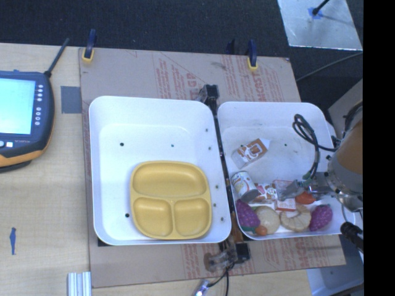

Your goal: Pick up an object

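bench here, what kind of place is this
Probably a robot lab test bench: two white bins clamped on cardboard, a teach pendant on the wood top, and play food heaped in the right-hand bin for grasp trials.

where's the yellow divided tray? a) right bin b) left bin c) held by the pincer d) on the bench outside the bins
b: the yellow divided tray lies flat on the floor of the left bin, while the small items are piled in the right bin.

Smooth glossy white plastic bins [154, 113], matt yellow plastic tray [171, 199], brown cardboard sheet [185, 73], pale wood bench [37, 214]
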Controlling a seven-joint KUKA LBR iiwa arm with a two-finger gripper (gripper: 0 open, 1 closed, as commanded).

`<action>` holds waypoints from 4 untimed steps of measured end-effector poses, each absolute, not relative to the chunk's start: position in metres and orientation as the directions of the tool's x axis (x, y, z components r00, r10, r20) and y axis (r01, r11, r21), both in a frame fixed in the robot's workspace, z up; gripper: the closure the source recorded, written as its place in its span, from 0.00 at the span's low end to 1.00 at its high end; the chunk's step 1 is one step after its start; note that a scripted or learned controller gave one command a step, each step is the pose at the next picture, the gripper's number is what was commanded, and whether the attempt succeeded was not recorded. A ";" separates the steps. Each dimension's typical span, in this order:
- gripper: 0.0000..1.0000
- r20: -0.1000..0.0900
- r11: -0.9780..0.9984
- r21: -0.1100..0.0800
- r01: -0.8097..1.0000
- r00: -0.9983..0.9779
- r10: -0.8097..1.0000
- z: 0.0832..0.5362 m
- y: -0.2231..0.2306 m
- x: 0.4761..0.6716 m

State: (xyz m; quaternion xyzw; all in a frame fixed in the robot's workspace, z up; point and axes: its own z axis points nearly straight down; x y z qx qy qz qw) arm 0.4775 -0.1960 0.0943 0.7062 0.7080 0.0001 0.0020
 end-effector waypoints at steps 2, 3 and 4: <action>1.00 0.001 0.005 -0.002 1.000 -0.005 1.000 0.135 -0.172 0.520; 1.00 0.001 0.005 -0.002 1.000 -0.005 1.000 0.192 -0.126 0.579; 1.00 0.001 0.006 -0.002 1.000 -0.006 1.000 0.229 -0.058 0.565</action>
